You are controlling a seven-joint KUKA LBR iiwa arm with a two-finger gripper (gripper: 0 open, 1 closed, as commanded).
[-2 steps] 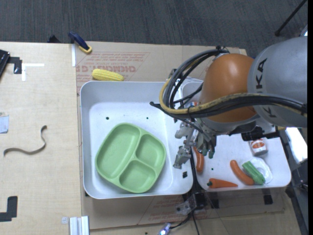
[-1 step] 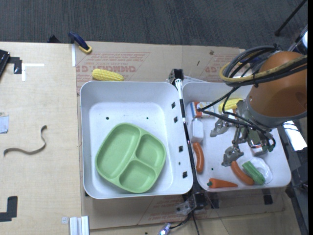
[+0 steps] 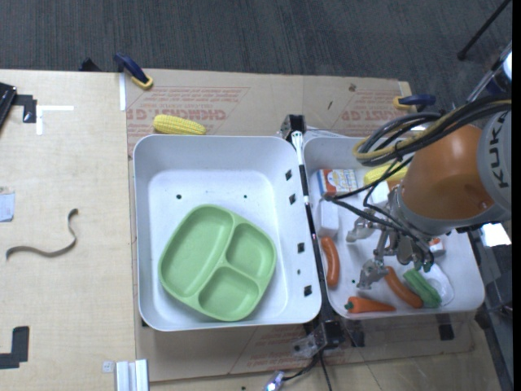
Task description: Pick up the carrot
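Note:
The carrot [image 3: 371, 305], orange with a small dark green end on its left, lies flat along the front wall of the right bin [image 3: 464, 300]. My gripper [image 3: 365, 256] hangs over this bin, just behind the carrot and apart from it. Its two metal fingers [image 3: 370, 275] stand open with nothing between them. The nearer fingertip is a short way above the carrot. The orange wrist band and cables cover the back right of the bin.
A red sausage [image 3: 330, 261] lies left of the gripper. Another orange piece [image 3: 402, 287] and a green vegetable [image 3: 423, 287] lie to its right. A white and red packet [image 3: 338, 181] and a yellow item [image 3: 381, 174] sit at the back. The left bin [image 3: 163, 169] holds a green divided plate [image 3: 218, 261]. Corn [image 3: 179, 125] lies outside on the cardboard.

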